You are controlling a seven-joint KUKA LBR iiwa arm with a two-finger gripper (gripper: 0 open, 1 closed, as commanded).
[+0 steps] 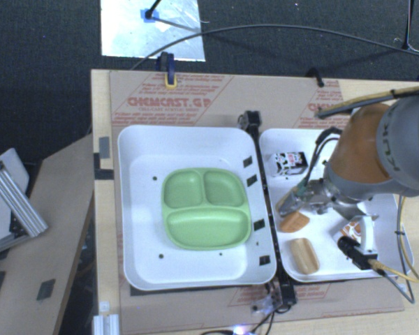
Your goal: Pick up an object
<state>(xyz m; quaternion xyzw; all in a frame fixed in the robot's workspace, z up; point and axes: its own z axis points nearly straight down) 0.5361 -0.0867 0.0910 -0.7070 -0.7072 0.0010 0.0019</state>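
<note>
The gripper (291, 202) hangs low over the brown piece (294, 222) in the right bin (279, 139), presumably to grab it, though I cannot tell its state.

Green tray (206, 209), left bin: smooth, glossy plastic
Bins (136, 187): matt white plastic
Bench sheet (195, 96), upper centre: printed brown paper
Arm (405, 142), right: smooth grey

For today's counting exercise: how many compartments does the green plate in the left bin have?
3. The green divided plate has two small compartments side by side along its far edge, left and right, and one wide compartment across its near edge. None seems hidden.
</note>
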